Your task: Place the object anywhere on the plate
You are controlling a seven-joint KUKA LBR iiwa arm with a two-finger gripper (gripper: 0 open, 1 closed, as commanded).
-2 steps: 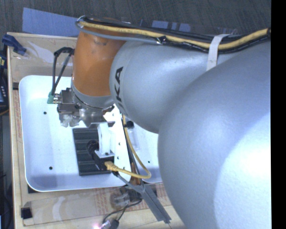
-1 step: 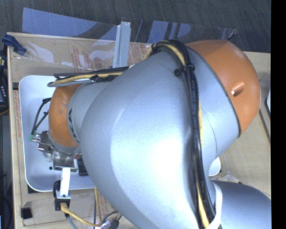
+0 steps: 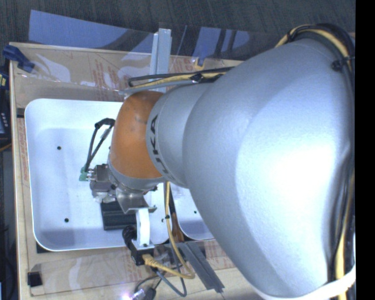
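While the arm (image 3: 262,161) covers the left bin (image 3: 50,167), end effector (image 3: 115,214) state unclear; no placement can be judged.

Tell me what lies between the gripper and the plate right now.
That cannot be settled from this view. The arm covers most of the bench, and its wrist and gripper sit low over the left bin. Neither a plate nor the object can be made out, so any obstacle between them is hidden.
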